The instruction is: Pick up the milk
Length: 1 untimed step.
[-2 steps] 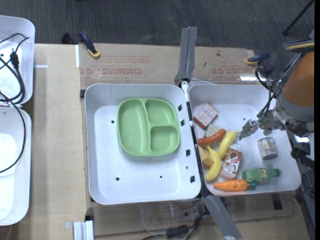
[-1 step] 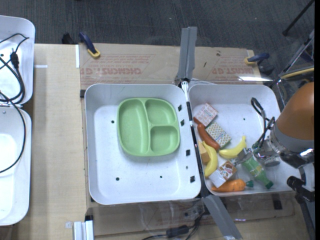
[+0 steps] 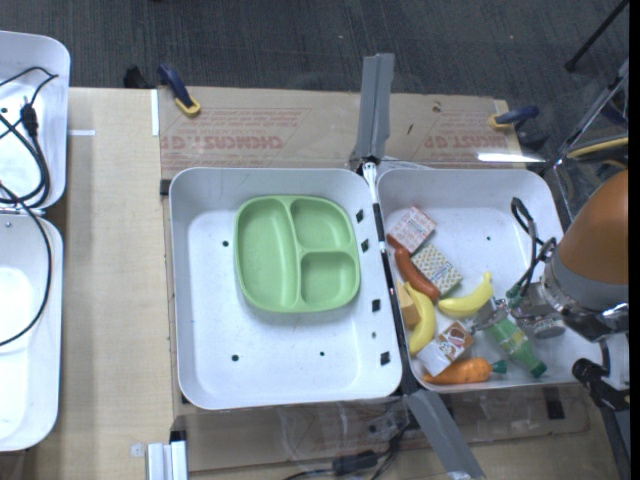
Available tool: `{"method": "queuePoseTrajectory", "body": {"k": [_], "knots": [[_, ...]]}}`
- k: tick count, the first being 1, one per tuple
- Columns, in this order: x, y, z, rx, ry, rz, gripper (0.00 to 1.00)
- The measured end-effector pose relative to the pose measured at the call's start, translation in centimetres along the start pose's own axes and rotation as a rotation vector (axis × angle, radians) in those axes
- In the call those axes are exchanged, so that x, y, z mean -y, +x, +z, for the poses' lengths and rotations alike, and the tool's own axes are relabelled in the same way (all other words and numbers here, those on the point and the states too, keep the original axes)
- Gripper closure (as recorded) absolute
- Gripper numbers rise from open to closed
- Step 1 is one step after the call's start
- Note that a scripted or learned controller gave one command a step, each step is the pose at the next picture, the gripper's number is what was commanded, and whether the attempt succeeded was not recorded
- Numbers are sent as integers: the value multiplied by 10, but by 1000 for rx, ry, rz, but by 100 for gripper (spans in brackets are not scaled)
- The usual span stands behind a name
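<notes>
Right white bin (image 3: pixel 470 183): gripper (image 3: pixel 500 318) low beside milk (image 3: pixel 445 348), grip unclear.

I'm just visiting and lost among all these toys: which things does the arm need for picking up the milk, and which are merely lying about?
For the job:
- milk carton, right bin
- gripper, beside it

Just lying about:
- green divided plate, left bin
- two bananas
- carrot
- hot dog
- green bottle
- two small boxes

Red printed lettering runs across the cardboard sheet (image 3: pixel 330 128) behind the two bins, seen upside down and too blurred to read with certainty, and the print on the small cartons in the right bin (image 3: pixel 545 203) is illegible.
</notes>
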<state>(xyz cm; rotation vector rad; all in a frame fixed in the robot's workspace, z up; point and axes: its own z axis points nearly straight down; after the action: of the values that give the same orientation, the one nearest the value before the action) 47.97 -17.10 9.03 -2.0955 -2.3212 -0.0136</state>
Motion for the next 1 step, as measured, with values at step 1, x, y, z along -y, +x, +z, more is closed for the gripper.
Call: {"method": "queuePoseTrajectory", "body": {"k": [1], "knots": [[-27,54,-43,17,-2,120,0]]}}
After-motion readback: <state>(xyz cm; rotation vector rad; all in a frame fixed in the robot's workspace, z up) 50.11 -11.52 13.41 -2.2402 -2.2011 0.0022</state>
